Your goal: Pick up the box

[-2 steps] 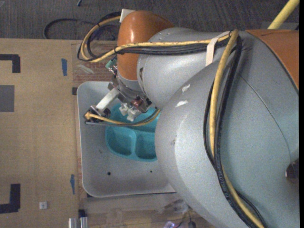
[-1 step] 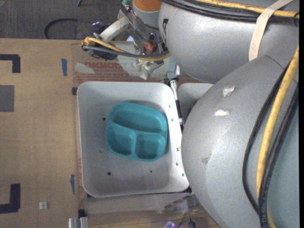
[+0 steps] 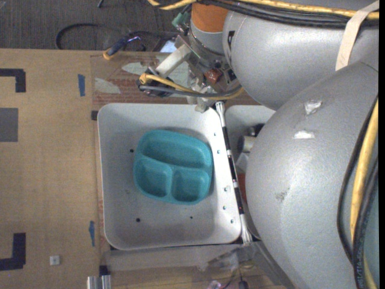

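My gripper point(image 3: 180, 71) hangs over the bench just past the far rim of the left bin point(image 3: 114, 179), wrapped in yellow and black cables. The orange band point(image 3: 213, 5) sits above it and the bulky grey arm point(image 3: 313, 161) reaches in from the right. The arm covers most of the right bin point(image 3: 240, 122). A small red patch point(image 3: 241, 182) peeks out in the right bin beside the arm; I cannot tell what it is.
A teal divided plate point(image 3: 174, 167) lies in the middle of the left bin. The divider point(image 3: 228, 161) between the bins runs close to the arm. Brown cardboard with blue tape marks point(image 3: 80, 84) covers the bench to the left.
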`<state>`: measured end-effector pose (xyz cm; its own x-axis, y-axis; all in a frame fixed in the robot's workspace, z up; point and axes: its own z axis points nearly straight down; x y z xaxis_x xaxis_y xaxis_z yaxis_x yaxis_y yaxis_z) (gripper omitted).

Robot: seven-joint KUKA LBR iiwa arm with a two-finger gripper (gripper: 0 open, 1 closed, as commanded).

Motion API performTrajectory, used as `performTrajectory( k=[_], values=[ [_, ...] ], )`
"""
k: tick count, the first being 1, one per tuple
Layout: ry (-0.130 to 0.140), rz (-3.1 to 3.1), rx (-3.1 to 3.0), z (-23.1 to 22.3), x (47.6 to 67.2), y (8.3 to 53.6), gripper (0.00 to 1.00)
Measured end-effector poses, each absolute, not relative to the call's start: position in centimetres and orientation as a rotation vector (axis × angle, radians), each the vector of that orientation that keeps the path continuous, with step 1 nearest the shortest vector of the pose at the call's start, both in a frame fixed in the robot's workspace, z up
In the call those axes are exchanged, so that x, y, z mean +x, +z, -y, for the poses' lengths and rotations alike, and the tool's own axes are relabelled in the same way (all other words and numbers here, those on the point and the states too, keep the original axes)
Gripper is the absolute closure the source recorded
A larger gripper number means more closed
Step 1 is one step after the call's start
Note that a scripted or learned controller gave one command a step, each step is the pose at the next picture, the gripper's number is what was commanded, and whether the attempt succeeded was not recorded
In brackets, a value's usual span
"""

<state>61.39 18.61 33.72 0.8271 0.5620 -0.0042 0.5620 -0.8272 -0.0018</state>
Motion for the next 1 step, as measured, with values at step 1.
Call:
performTrajectory(
  k=[1],
  values=[
    [0.008,1.106,-2.939,-22.65,62.46,23.77,1.0]
  ],
)
